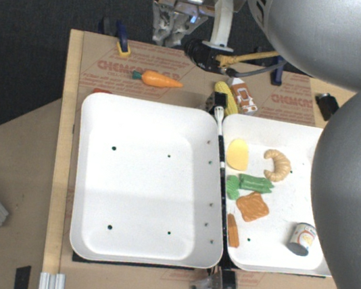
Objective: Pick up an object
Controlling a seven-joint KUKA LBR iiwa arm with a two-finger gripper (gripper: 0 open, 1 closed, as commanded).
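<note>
The right bin (289, 196) holds a yellow wedge (238, 155), a tan croissant (277, 165), a green pod (250, 184), a brown toast-like square (253, 207), a thin orange stick (232, 231) and a small tin can (301, 238). My gripper (173, 29) hangs at the top of the view, beyond the back edge of the left bin (140, 182). It is far from all these objects. Its pale fingers stand apart with nothing between them. The bulky grey arm covers the upper right and hides the right bin's far edge.
On the cardboard behind the bins lie a toy carrot (158, 80), a yellow corn cob (222, 94) and a small printed packet (244, 97). Blue clamps (122, 39) grip the board's back edge. A dark cable and plug (223, 281) sit at the front.
</note>
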